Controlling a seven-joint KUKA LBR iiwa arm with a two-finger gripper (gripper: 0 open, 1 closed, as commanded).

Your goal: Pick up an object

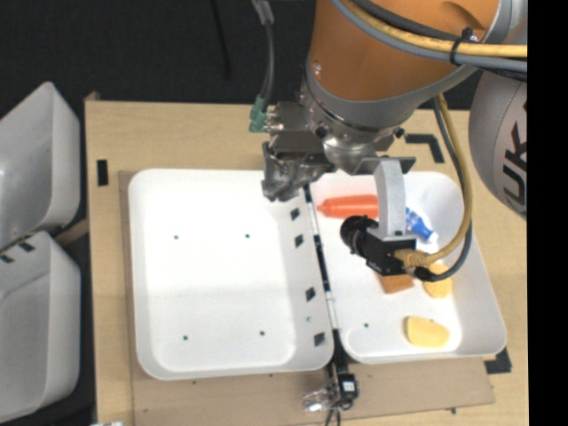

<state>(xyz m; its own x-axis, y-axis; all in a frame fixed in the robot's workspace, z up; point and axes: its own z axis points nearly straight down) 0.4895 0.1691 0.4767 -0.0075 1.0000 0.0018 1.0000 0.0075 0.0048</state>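
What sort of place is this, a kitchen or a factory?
Probably a robotics lab: a grey and orange robot arm reaches over two shallow white bins side by side on a wooden bench, and the right bin holds small toy-like bits, such as an orange piece.

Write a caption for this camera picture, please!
Gripper hovers at the bins' shared edge, near an orange toy in the right bin.

Orange carrot (348, 206), yellow wedge (427, 331), right bin (380, 309)
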